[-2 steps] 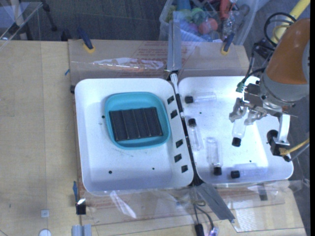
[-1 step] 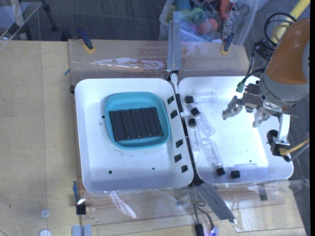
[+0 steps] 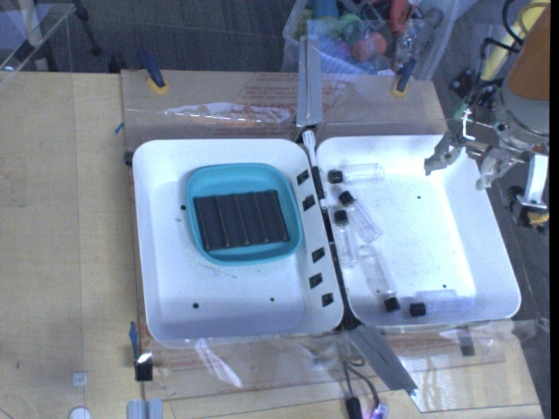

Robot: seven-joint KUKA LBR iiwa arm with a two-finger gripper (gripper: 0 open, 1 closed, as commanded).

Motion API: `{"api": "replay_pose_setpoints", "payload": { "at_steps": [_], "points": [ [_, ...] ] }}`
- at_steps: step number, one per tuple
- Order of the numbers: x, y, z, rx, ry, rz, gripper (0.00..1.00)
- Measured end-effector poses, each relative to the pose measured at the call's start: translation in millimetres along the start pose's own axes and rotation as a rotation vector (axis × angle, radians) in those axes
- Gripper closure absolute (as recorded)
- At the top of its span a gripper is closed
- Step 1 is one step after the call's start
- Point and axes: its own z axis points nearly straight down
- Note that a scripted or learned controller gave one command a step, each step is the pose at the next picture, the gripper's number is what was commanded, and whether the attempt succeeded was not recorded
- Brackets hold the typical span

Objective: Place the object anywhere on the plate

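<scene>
In the left bin sits a teal plate, square with rounded corners, and on it lies a dark ribbed slab that covers most of its floor. A divider wall with black clips runs between this bin and the right bin.

Just right of that wall lie several clear plastic vials with black caps, hard to make out against the white. One vial lies near the top, another vial slants below it, and a third vial rests toward the bin's near edge with a loose black cap beside it. These are what the task means to move, and none is on the plate.

Further right, the gripper hangs over the right bin's far right corner, well apart from the vials — fingers spread, nothing between them.

I'd judge this to be the reaching step, before any grasp. The next move calls for travel left toward the wall and a descent over one vial, lined up across its narrow body — slippery, see-through and apt to roll.
</scene>
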Motion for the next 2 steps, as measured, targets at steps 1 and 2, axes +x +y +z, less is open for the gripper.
{"api": "replay_pose_setpoints", "payload": {
  "at_steps": [1, 2],
  "points": [
    [-49.7, 54.6, 4.3, -0.001, -0.001, -0.085, 0.00],
    [-42.2, 71.0, -26.6, -0.003, -0.001, -0.154, 0.00]
  ]
}}
